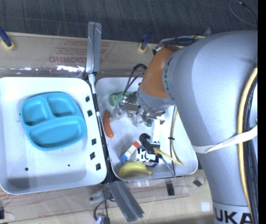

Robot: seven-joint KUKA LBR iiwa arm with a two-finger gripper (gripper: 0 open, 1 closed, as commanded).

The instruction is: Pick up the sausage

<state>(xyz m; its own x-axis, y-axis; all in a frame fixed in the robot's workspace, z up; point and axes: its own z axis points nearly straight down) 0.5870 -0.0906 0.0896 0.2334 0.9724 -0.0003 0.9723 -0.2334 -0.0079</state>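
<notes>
The sausage (107, 124), a short orange-red link, lies in the right bin (184, 148) close to its left wall, pointing roughly front to back. My gripper (123, 109) hangs just to the right of the sausage's far end and slightly above it, below the orange wrist band. Nothing shows between the gripper and the sausage, which rests on the bin floor.
A green item (116, 98) lies behind the gripper. A banana (133, 170), a small tube (129, 152) and a black-and-white object (147, 153) sit at the bin's front. The left bin (11, 171) holds a blue divided plate (53, 120). My arm covers the right bin's right side.
</notes>
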